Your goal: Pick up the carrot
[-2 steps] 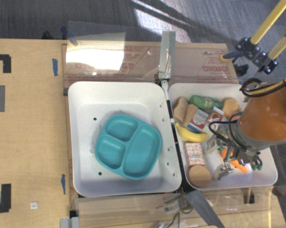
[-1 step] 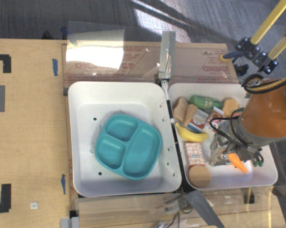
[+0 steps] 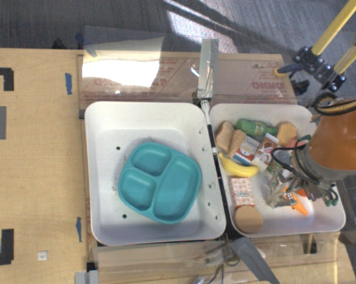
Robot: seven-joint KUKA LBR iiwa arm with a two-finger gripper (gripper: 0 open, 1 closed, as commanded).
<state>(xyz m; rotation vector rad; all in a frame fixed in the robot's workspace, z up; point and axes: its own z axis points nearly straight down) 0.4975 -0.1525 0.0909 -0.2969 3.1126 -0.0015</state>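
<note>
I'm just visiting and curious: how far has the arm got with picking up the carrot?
Done: the grey arm's gripper is down inside the right white bin, right at the small orange carrot. In hand: it appears to be working at the carrot, but a grip isn't clear from this view. Left: the carrot lies low in the bin, not yet lifted.
</note>
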